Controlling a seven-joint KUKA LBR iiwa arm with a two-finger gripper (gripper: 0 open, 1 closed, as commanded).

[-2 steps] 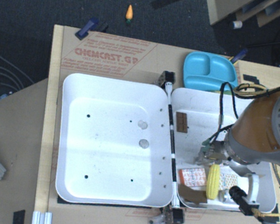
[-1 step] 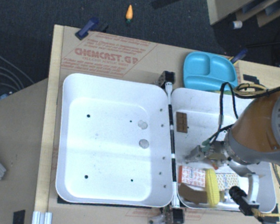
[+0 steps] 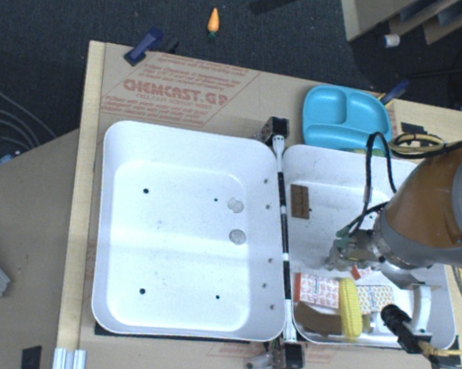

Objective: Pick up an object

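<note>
Two white bins: right bin [image 3: 320, 172] holds yellow corn [image 3: 350, 309] at 6 o'clock, brown block [image 3: 299, 201]; pincer [image 3: 343, 256] state unclear.

White bins [image 3: 123, 206], light-blue tray [image 3: 346, 119] behind them, yellow corn [image 3: 350, 309], red-and-white packet [image 3: 319, 289], brown card [image 3: 299, 202] showing.

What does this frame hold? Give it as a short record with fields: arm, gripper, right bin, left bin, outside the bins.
arm: grey and orange, over the right bin
gripper: low in the right bin, above the clutter
right bin contents: yellow corn cob, red-and-white packet, brown card
left bin: two small grey discs
outside the bins: blue divided tray behind the right bin
</note>
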